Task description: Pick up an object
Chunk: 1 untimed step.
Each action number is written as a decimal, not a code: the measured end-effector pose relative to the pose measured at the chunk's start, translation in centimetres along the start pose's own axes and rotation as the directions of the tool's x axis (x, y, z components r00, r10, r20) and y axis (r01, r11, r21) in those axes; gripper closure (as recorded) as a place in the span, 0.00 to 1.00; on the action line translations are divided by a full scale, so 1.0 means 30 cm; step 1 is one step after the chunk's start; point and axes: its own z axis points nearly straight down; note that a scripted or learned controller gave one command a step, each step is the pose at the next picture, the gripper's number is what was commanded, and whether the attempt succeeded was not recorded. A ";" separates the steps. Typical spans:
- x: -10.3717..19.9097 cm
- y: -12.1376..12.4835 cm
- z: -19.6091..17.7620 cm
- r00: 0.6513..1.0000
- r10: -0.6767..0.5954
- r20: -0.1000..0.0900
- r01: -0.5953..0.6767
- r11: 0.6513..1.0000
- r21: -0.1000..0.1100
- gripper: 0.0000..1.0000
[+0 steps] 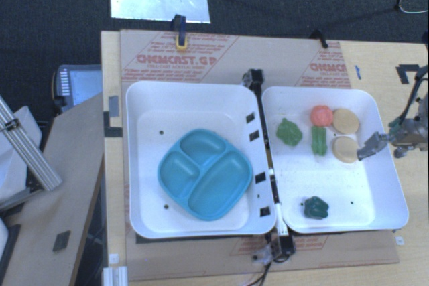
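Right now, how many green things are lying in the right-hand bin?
3. A light green lump sits at the upper left, a green upright piece just right of it beside the tan discs, and a dark green lump alone near the front edge.

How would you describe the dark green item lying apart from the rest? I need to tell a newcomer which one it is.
Look in the right bin of the two white bins. Most items cluster near its far edge, but the dark green lump sits alone near its front edge. It is darker and more teal than the leafy green piece and the green pepper-like piece up in the cluster.
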 end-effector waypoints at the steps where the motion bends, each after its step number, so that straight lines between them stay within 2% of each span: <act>1: 0.002 0.009 -0.017 1.000 -0.004 0.003 0.004 1.000 -0.010 0.00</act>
